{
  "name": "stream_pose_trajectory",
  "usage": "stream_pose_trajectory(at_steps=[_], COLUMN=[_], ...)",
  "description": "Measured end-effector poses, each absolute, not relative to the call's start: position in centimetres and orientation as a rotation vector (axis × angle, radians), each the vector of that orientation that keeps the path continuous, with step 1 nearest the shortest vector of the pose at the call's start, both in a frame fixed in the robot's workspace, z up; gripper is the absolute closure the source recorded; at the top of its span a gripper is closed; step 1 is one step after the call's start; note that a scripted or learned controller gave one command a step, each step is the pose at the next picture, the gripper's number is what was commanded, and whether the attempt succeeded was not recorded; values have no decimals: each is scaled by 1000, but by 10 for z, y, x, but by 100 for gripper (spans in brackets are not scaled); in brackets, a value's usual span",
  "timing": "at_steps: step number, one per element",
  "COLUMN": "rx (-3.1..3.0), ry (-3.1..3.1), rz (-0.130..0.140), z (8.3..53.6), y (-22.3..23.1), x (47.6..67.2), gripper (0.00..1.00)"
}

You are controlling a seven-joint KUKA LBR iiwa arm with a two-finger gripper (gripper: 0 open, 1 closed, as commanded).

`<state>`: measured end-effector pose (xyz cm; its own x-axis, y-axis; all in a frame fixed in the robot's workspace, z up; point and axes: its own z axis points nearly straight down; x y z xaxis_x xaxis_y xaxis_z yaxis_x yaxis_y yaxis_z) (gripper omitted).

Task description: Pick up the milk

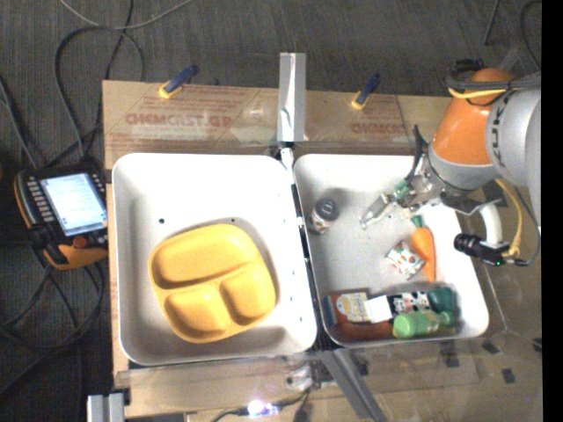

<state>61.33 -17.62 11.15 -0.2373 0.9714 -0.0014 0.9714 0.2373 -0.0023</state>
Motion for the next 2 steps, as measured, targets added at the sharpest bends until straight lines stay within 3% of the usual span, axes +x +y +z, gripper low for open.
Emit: stream_pose_trajectory(at_steps=[1, 2], rx=[-2304, -2292], ry=[-2152, -2131], rz=[-5, -12], z=[90, 103], y=[-121, -187], x=[605, 546], gripper=[0, 0])
